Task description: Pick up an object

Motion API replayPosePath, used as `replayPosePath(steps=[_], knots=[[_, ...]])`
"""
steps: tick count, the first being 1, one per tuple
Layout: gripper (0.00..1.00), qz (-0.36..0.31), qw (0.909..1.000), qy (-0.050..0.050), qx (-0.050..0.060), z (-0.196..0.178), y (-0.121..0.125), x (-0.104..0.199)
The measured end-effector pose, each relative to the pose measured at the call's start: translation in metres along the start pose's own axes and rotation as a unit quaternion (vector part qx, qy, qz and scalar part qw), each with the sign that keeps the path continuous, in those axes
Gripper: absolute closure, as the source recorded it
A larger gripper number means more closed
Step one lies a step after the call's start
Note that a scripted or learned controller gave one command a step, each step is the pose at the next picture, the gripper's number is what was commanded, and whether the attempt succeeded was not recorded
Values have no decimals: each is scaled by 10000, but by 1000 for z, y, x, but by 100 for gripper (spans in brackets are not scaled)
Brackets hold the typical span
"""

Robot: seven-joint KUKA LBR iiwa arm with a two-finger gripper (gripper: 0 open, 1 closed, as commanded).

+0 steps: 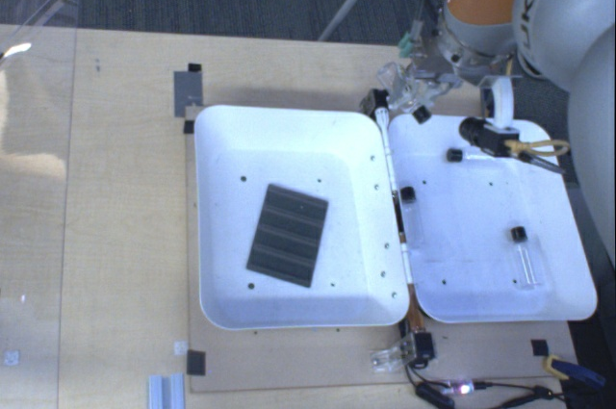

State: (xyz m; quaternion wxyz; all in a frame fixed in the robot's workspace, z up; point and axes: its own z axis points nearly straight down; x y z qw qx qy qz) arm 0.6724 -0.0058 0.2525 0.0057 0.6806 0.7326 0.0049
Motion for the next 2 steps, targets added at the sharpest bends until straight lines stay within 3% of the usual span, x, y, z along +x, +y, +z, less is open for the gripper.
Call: replayPosePath(steps=[1,2], knots=[[100,-27,10000,-5,-23,-11,2,1],[100,566,9984,6,59,5,-19,-1]])
